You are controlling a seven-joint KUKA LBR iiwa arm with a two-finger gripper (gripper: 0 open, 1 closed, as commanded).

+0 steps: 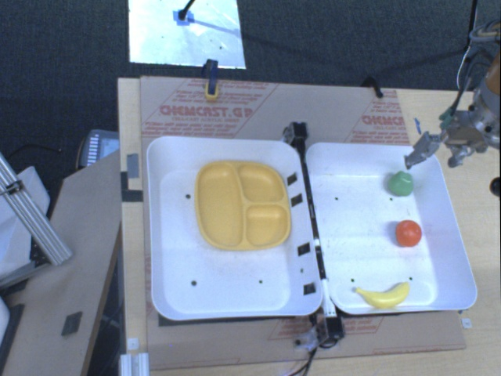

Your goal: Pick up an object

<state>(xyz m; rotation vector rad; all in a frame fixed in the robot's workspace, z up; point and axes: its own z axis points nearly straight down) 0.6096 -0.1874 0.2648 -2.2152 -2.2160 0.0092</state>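
Claw [440, 152] hangs with its two fingers spread apart and nothing between them, over the far right corner of the right bin [352, 210]. Nearest target is the green ball [401, 183] — just below and left of the left fingertip, round, no preferred axis. An orange ball [408, 233] and a banana [383, 294] lie nearer the front edge — well apart, no obstruction. A yellow tray [243, 206] occupies the left bin [176, 233].

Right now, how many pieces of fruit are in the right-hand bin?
3. A green fruit sits near the far right corner, just under the gripper; an orange-red one lies nearer the camera; a yellow banana rests by the near edge. None looks hidden.
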